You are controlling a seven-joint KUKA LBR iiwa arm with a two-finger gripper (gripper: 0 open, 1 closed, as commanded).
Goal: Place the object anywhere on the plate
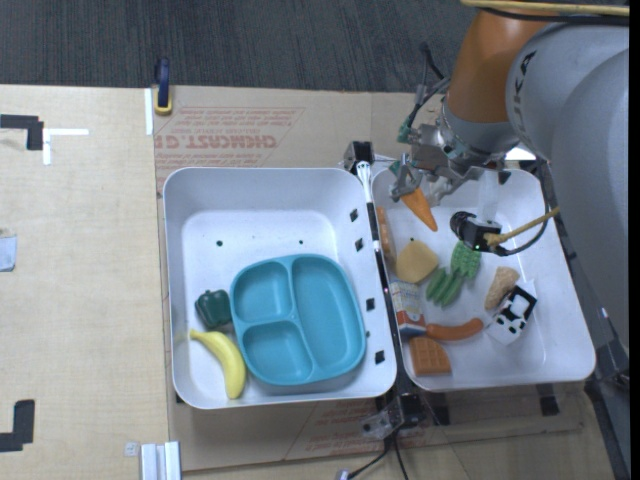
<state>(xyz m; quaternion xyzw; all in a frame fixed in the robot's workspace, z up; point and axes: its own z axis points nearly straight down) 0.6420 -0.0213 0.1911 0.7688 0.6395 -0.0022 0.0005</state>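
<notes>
My gripper hangs over the back left part of the right bin. It is shut on the thick end of an orange carrot, which points down and to the right from the fingers. The teal three-compartment plate lies in the left bin, well to the left of and nearer than the gripper, with nothing on it.
A yellow banana and a green pepper lie beside the plate's left rim. Under and near the gripper, the right bin holds a tan block, green pods, a sausage, a waffle, a bread roll and a black-and-white cube.
</notes>
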